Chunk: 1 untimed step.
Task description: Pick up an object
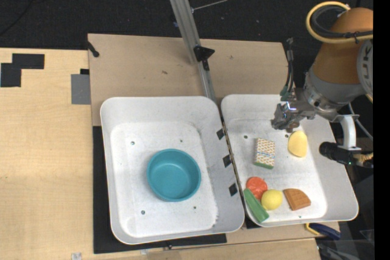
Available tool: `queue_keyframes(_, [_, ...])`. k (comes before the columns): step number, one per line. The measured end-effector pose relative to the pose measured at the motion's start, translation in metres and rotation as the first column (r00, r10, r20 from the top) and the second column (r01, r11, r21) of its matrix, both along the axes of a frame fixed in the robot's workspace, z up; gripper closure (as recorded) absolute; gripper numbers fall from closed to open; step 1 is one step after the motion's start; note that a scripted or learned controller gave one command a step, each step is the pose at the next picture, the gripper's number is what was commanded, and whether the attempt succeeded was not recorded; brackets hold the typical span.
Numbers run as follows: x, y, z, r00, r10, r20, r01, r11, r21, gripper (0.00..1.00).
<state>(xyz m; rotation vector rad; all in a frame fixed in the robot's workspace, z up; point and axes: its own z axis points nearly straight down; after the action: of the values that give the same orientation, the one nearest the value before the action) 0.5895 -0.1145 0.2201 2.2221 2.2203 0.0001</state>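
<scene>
1. Hovering over the far part of the right bin (341, 207), the gripper (286, 119) hangs from the grey arm (332, 70) that reaches in from the right; whether it is open or closed cannot be told, and nothing is seen held.
2. Pale yellow object (297, 144): just beside the gripper, nearer the bin's right edge; contact cannot be told.
3. Patterned block (264, 152), white with a green lower edge: near the bin's middle, beside the yellow object but apart from it.
4. Cluster by the bin's near edge: red ball (256, 185), yellow ball (272, 199), green stick (256, 205) lying slantwise toward the near-left corner, brown wedge (297, 198) to their right. The balls touch.
5. Left bin (122, 115): teal bowl (173, 175) upright near its middle, toward the near edge.
6. Metal rail (183, 9): slanting down from the bench's far side to the gap between the bins.
</scene>
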Motion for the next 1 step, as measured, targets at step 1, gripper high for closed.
queue_keyframes(1, [0.0043,0.0510,-0.0022,1.000,0.004,-0.001,-0.004,1.000,0.001,1.00])
